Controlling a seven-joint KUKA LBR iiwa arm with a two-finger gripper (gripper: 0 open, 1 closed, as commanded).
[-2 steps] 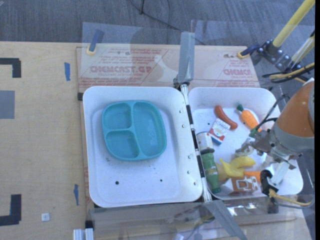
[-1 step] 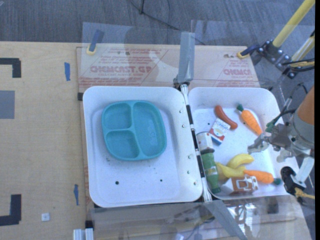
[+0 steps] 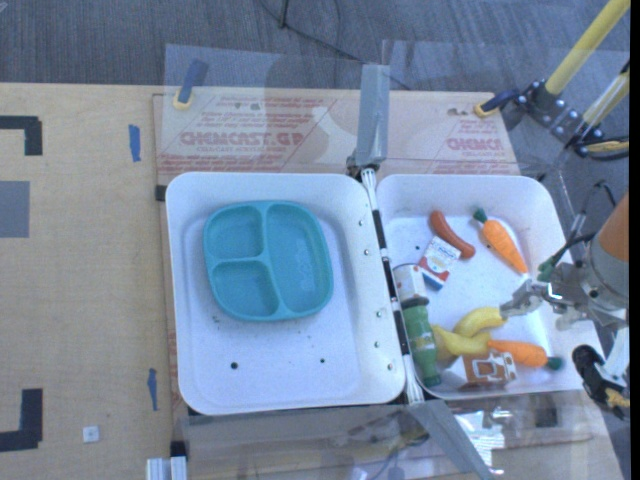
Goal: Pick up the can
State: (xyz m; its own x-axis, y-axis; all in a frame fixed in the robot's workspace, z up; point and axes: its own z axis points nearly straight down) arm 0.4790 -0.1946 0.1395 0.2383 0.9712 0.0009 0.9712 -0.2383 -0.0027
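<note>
The can point(image 3: 406, 285) is a small pale cylinder lying against the left wall of the right bin point(image 3: 530, 196), just above a green bottle point(image 3: 421, 342). My gripper point(image 3: 533, 297) hangs at the right side of that bin, over the yellow bananas point(image 3: 468, 332), well to the right of the can and apart from it. Nothing shows in its grasp. The grey arm point(image 3: 605, 268) comes in from the right edge.
The right bin also holds a sausage point(image 3: 452, 233), a small carton point(image 3: 437, 262), two carrots point(image 3: 501, 244) point(image 3: 522, 352) and an orange-and-white toy point(image 3: 488, 369). A teal divided plate point(image 3: 268, 260) lies in the left bin point(image 3: 190, 298).
</note>
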